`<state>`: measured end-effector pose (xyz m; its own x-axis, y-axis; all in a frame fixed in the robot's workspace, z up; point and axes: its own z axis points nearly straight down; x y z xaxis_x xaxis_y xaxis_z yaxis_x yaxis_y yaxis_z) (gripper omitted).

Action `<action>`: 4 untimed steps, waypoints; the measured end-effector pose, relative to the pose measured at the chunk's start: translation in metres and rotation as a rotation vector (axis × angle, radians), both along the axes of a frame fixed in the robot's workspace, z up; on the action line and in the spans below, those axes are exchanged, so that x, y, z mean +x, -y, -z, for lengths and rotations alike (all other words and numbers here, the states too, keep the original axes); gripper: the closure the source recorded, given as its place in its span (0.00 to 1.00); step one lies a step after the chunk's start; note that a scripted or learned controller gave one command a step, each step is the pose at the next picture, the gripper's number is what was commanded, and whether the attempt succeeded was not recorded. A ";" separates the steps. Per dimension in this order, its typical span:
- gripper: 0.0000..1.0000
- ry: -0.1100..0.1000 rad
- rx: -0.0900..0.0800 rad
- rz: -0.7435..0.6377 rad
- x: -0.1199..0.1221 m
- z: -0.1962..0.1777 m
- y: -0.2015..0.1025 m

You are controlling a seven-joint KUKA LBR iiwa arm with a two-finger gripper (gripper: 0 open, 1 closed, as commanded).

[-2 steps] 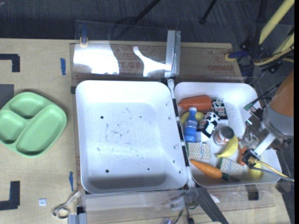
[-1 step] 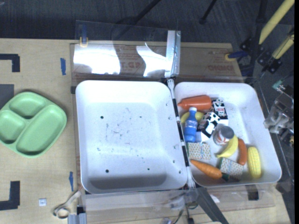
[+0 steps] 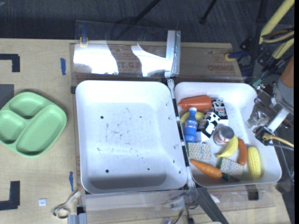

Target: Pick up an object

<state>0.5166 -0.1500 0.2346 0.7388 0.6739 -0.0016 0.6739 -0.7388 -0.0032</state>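
Wooden counter [image 3: 42,55] carries two white bins [image 3: 126,134]; dark carpet [image 3: 93,3] lies beyond. Claw [image 3: 268,120] at right bin's right edge; opening cannot be determined.

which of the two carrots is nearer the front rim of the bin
The smaller carrot, lying by the right bin's front rim; the bigger carrot lies at the back.

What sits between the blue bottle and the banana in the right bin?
Camera view: a silver can lies between the blue bottle and the banana, with a black-and-white patterned item just above it.
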 end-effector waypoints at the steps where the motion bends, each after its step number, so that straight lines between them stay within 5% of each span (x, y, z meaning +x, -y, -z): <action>1: 1.00 -0.001 -0.001 0.309 -0.007 0.007 -0.005; 2: 1.00 0.001 -0.003 0.493 0.048 -0.018 -0.056; 3: 0.00 0.001 -0.002 0.493 0.048 -0.018 -0.056; 4: 0.00 -0.001 -0.002 0.447 -0.009 -0.037 -0.109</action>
<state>0.5073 -0.0413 0.2711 0.9576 0.2882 -0.0034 0.2882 -0.9576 -0.0024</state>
